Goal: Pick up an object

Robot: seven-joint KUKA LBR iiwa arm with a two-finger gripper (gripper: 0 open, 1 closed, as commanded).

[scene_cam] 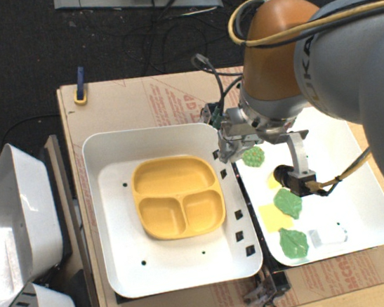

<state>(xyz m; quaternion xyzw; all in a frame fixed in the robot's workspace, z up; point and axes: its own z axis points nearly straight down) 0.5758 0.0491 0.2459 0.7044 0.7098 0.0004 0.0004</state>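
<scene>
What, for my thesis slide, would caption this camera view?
Gripper poised near green pieces in the right bin; a yellow divided tray sits in the left bin.

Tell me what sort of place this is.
Probably a robotics lab or test cell: a grey arm with an orange band reaches over the right bin, beside the left bin, on a cardboard-covered bench, with loose cables on the dark floor behind.

One fixed camera is mounted above the tabletop [142, 99] and faces down at a slant. Range is moderate, so both bins fit in frame: the left bin [106, 197] at centre, the right bin [357, 190] toward 4 o'clock. The arm [347, 49] enters from 3 o'clock and looms large near the lens. Its hand [235, 144] lies near frame centre. Dark floor [22, 52] shows at 12 o'clock.
</scene>
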